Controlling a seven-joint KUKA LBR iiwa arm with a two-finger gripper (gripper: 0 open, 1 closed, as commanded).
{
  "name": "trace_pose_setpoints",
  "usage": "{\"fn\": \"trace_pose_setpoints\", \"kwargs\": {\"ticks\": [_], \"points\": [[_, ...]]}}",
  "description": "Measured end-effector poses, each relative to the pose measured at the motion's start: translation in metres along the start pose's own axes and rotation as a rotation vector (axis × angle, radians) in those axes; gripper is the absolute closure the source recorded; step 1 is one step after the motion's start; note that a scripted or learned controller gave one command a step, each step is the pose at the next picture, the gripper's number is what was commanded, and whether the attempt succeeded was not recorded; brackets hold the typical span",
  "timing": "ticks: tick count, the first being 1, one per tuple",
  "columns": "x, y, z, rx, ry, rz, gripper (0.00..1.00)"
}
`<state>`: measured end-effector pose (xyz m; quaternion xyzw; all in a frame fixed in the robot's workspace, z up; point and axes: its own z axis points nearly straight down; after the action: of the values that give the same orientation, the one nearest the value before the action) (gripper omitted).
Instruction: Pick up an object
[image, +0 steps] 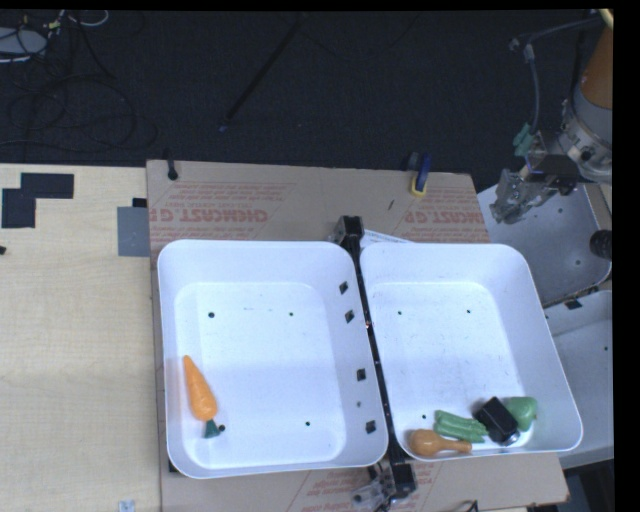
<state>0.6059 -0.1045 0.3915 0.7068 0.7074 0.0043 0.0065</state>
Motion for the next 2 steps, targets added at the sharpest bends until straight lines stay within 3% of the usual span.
{"fn": "trace_pose_setpoints", "kwargs": {"ticks": [1,2], "points": [[-0.058,-0.067,-0.057,0.011,0.0,0.007,1.0],[-0.1,-0.108,0.035,0.026,0.005,0.007,1.0]]}}
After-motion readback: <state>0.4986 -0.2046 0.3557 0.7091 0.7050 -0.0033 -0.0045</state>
